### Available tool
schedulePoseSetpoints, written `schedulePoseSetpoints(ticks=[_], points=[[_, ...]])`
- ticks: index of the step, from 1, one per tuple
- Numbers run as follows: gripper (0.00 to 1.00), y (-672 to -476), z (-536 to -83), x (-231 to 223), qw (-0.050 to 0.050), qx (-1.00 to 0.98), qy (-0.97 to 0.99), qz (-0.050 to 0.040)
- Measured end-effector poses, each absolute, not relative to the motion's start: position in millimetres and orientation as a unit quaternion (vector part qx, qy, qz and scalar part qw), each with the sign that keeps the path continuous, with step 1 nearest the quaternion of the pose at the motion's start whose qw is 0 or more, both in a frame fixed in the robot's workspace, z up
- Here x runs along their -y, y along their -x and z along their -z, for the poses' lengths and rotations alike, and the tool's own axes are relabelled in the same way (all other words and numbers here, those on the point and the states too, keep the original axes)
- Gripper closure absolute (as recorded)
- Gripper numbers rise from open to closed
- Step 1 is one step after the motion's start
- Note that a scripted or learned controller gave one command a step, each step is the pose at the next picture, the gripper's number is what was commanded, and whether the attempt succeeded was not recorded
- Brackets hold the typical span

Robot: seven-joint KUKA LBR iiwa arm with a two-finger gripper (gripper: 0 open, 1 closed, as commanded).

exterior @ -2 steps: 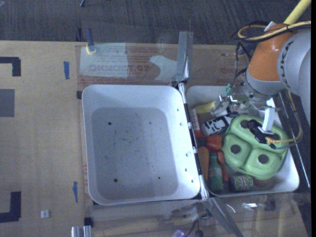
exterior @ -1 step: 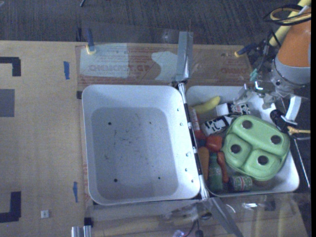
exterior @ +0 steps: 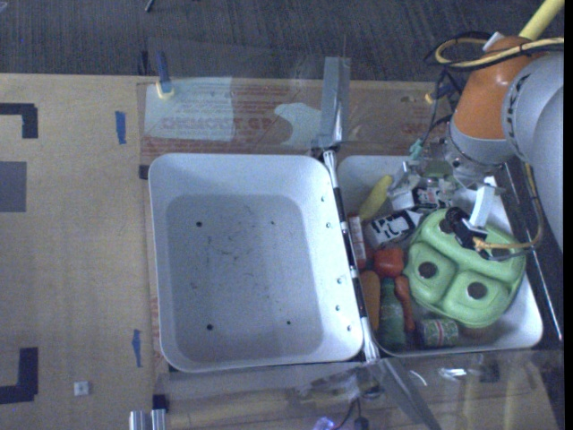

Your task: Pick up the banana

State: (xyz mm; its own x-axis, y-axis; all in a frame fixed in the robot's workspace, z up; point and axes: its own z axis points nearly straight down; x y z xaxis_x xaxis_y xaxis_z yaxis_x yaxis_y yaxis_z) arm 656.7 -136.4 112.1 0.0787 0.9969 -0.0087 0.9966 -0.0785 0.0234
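Banana (exterior: 375, 196) lies in the right bin (exterior: 528, 325) — pincer (exterior: 436, 184) just beside it; we cannot tell its opening.

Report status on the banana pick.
Gripper low in right bin, beside banana. Banana at bin's back left, not held. Green tray and black-white box crowd it.

A tan wooden bench (exterior: 72, 240) fills the left and middle of the frame, bearing two shallow white bins side by side, the left bin (exterior: 170, 182) at centre and the right bin (exterior: 524, 325) toward the right, with blue tape strips (exterior: 120, 126) and black corner marks (exterior: 23, 119) along its left part.
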Motion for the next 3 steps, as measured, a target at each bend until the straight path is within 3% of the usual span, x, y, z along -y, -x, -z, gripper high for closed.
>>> schedulePoseSetpoints(ticks=[1, 2, 3], points=[[0.0, -656.7, -112.0, 136.4, 0.012, -0.679, -0.734, -0.0046], [1.0, -660.8, -127.5, 133.2, 0.015, -0.68, -0.733, -0.0105], [0.0, -660.5, -126.9, 133.1, 0.015, -0.68, -0.733, -0.0101]])
